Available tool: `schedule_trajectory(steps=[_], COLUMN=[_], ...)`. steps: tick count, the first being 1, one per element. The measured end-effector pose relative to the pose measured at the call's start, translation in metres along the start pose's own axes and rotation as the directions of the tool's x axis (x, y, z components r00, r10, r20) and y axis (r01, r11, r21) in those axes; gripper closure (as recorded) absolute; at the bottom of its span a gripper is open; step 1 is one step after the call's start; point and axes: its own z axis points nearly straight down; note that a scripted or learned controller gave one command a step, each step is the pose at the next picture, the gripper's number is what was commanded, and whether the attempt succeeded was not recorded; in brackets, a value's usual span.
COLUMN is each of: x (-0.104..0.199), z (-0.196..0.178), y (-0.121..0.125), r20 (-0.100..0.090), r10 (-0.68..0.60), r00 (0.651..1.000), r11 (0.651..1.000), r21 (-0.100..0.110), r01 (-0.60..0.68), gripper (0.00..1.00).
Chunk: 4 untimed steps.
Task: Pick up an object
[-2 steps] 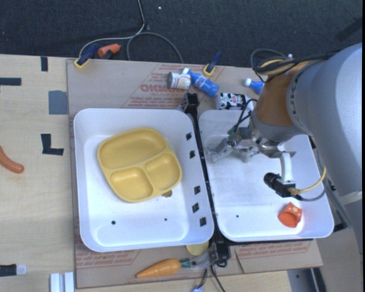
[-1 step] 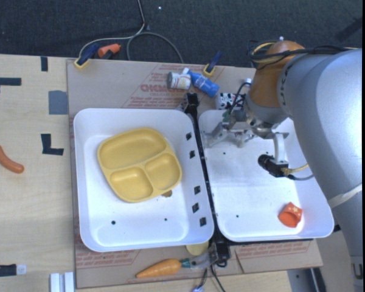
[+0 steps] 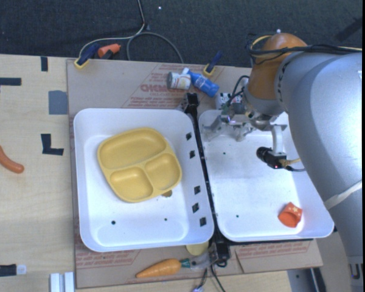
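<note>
Hanging over the far corner of the right bin (image 3: 304,224), the pincer (image 3: 231,126) sits low near the divider between the two bins; honestly can't tell how it's set, too much clutter there; nothing visibly caught in it. An orange block (image 3: 290,215) lies well away from it, toward the near right corner of that same bin. Off to the pincer's left, in the other bin (image 3: 88,224), there's a yellow divided plate (image 3: 140,163). Just behind the pincer on the surface (image 3: 24,114) lies a blue-and-white bottle (image 3: 193,81); a carrot (image 3: 161,267) rests past the bins' near edge.
</note>
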Motion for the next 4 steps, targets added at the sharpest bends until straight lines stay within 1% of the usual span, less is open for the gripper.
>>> schedule_trajectory(steps=[1, 2, 3, 4], x=[0.0, 0.0, 0.0, 0.0], z=[-0.011, -0.01, -0.02, -0.019], y=[0.0, 0.0, 0.0, -0.001], r20=[0.002, 0.003, 0.004, 0.005], r10=[0.0, -0.001, -0.001, -0.002], r00=[1.0, 1.0, 1.0, 1.0], r11=[1.0, 1.0, 1.0, 1.0], r21=[-0.001, 0.0, 0.0, 0.001], r01=[0.0, 0.001, 0.001, 0.002], gripper=[1.0, 0.0, 1.0, 0.0])
